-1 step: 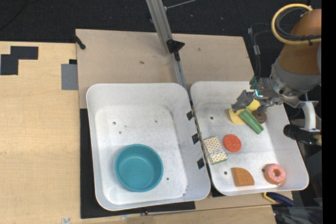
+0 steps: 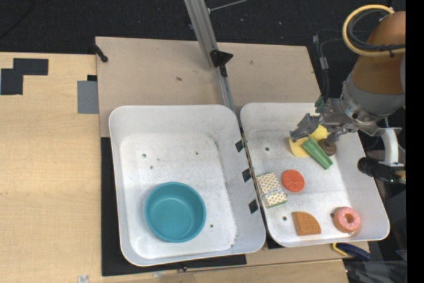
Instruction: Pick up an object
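- Camera view, target zone: a yellow piece [image 2: 302,146] lies at the far right of the right bin [image 2: 265,117], with a green stick [image 2: 318,154] resting across it at a slant, the two touching.
- Gripper [image 2: 317,128]: positioned directly over this pair, low and close to the yellow piece. Jaw state: cannot tell, as the dark finger assembly blurs into the objects beneath it. No object is visibly clamped between the jaws.
- Arm [image 2: 377,69]: enters from the right, orange band above the wrist.
- Other contents of the right bin: red disc [image 2: 293,181] near the centre; patterned block [image 2: 271,189] just beside it, against the left wall; brown wedge [image 2: 305,224] and pink doughnut [image 2: 346,219] along the near edge, well apart from the gripper.
- Left bin [image 2: 132,119]: holds a teal bowl [image 2: 175,211].
- Risk 1: the stick and the yellow piece touch; closing on both would likely give an uneven grip and a slip on lifting.
- Risk 2: the slanted stick may roll or pivot away under one-sided finger contact.
- Risk 3: the nearby bin wall may obstruct finger travel.
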Action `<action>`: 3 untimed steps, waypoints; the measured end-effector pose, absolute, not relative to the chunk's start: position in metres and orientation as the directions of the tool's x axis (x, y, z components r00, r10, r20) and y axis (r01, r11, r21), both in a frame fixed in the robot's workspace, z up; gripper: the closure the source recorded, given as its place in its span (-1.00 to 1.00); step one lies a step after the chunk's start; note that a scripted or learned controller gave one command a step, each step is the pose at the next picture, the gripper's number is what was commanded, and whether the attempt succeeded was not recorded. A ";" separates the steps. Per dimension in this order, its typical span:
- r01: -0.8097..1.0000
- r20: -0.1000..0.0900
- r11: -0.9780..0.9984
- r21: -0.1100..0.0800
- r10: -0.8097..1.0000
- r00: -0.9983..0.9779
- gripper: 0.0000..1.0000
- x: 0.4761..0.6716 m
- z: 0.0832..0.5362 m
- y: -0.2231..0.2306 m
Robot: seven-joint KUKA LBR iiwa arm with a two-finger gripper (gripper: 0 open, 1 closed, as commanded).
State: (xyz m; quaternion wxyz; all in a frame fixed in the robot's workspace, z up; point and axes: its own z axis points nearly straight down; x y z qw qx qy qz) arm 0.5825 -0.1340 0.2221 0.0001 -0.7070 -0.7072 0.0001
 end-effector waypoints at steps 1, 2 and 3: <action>1.000 0.000 0.000 -0.004 1.000 0.000 -1.00 0.588 0.177 -0.135; 1.000 0.000 0.000 -0.004 1.000 0.000 -1.00 0.589 0.132 -0.141; 1.000 0.000 0.000 -0.002 1.000 0.000 -1.00 0.589 0.090 -0.141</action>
